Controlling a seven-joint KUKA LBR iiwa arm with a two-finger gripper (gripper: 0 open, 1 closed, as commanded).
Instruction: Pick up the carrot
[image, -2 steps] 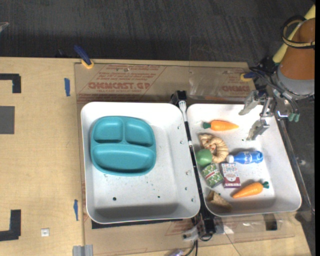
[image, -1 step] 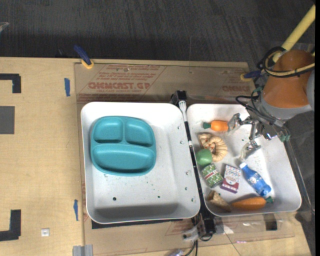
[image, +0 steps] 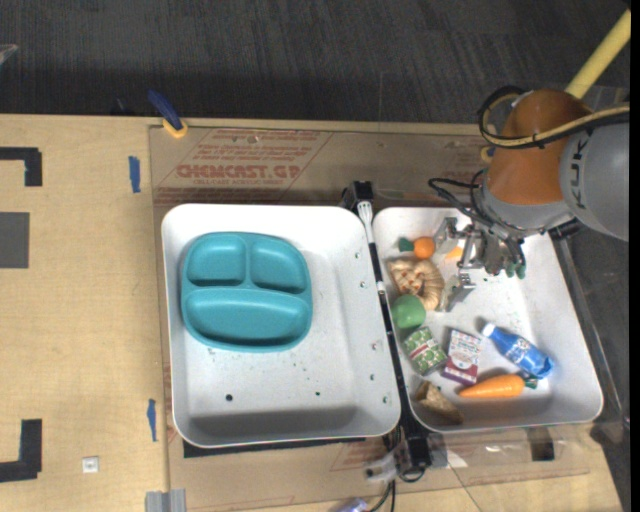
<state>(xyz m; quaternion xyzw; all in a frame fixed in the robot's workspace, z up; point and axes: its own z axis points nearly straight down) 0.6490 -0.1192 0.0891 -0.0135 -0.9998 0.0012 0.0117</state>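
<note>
While the grey arm (image: 600, 190) is reaching in from the upper right of the frame, its orange band (image: 530, 150) is sitting just above the wrist, and part of the maker's name, "KU", is showing on the grey shell at the right edge. Its gripper (image: 468, 272) is hanging over the upper middle of the right bin (image: 570, 300). Whether it is spread or pressed together cannot be told, and nothing is showing as caught in it.

In the lower part of the right bin the carrot (image: 492, 388) is lying flat, orange with a dark green tip pointing right, well apart from the gripper. Just above it a blue and white bottle (image: 517, 350) is lying at a slant, and a small red and white packet (image: 463, 357) is touching the carrot's left end; the packet's print is too small to read. Beside that a green carton (image: 425, 350) is lying below a green round fruit (image: 407, 311). A small orange fruit (image: 424, 247) is sitting near the bin's upper left corner.

Filling the left bin (image: 340, 390) at its upper left, a teal tray (image: 245, 290) with 3 compartments is lying flat.

Above the 2 bins, red print on the cardboard sheet (image: 240, 160) is reading roughly "CHEMCAST GP".
</note>
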